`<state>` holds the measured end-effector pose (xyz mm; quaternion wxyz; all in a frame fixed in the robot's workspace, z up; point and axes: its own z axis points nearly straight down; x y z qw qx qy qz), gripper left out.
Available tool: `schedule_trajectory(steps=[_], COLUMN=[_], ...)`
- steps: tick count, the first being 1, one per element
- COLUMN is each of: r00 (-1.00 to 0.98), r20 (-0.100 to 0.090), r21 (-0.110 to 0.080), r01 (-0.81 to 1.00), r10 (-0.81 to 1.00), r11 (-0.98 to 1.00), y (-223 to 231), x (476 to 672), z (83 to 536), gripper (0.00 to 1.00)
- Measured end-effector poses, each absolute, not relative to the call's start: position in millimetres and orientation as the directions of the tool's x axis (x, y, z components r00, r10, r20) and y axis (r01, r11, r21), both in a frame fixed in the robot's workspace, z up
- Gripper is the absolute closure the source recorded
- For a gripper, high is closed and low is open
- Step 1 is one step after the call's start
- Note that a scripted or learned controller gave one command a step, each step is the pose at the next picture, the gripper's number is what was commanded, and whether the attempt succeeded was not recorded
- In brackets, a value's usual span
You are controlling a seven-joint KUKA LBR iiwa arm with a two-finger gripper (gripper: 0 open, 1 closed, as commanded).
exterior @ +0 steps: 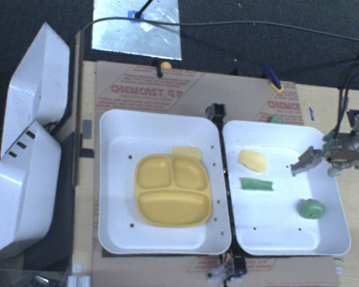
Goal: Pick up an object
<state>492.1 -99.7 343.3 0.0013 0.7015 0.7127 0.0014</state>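
Green pepper (256, 184), yellow lemon (252, 160), green lime (311, 208) lying apart, jaws (318, 162) open, empty.

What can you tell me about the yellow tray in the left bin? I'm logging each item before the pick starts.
The yellow tray is a rounded-corner divided plate that looks like matte plastic, with two small compartments toward the far side and one wide one nearer the camera. It lies flat, right way up, on the floor of the left bin, roughly central. A pale yellow piece sits against its far edge; whether they touch is unclear.

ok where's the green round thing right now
The green round thing lies in the right bin, near its right wall, right of the green stick.
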Motion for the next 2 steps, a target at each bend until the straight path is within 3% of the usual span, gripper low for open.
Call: schedule_trajectory(steps=[1,2], r00=[-0.014,-0.003], r20=[0.000,0.000], r21=[0.003,0.004], r01=[1.000,1.000], r10=[1.000,1.000], r11=[0.014,0.003], y=[-101,-73], x=[492.2,558.0], z=[353,403], gripper=[1.00,1.00])
